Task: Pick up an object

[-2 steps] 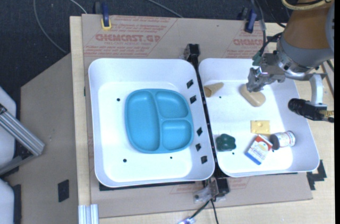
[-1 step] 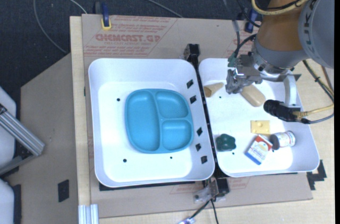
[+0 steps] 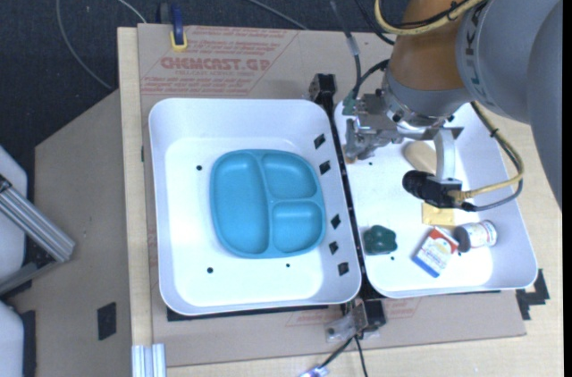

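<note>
White right bin [image 3: 509,263] — small box [image 3: 433,251], long axis slanted — gripper [image 3: 359,137] apart.

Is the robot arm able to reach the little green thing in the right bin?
Probably yes. The green thing lies in the open near the right bin's front left corner, with nothing on top of it. The arm hangs over the same bin, farther back, so the way looks free.

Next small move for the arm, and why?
Probably shift the gripper toward the camera and down onto the green object: it lies apart from the other items in the right bin, while the gripper hovers near the bin's far left corner.
</note>
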Robot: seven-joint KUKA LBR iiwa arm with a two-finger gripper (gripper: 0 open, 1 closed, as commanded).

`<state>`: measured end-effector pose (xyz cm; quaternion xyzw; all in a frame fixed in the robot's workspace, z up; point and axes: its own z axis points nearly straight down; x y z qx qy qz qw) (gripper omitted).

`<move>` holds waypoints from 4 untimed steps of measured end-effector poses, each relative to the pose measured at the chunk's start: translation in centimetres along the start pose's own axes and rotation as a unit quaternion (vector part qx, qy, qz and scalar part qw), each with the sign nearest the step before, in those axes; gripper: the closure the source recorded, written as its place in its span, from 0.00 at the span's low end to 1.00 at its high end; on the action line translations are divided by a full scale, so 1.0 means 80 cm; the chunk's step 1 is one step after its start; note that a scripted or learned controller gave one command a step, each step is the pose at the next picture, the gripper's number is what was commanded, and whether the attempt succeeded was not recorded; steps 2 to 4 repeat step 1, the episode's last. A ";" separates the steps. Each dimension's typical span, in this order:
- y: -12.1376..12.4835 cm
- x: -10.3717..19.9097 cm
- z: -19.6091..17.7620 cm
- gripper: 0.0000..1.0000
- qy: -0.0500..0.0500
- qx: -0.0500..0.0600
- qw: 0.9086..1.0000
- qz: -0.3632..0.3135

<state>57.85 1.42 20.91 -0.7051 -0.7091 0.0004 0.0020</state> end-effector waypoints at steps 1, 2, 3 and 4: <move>-0.005 0.078 0.001 1.00 0.000 -0.001 1.000 0.000; -0.005 0.078 0.001 1.00 0.000 -0.001 1.000 0.000; -0.005 0.078 0.001 1.00 0.000 -0.001 1.000 0.000; -0.005 0.078 0.001 1.00 0.000 -0.001 1.000 0.000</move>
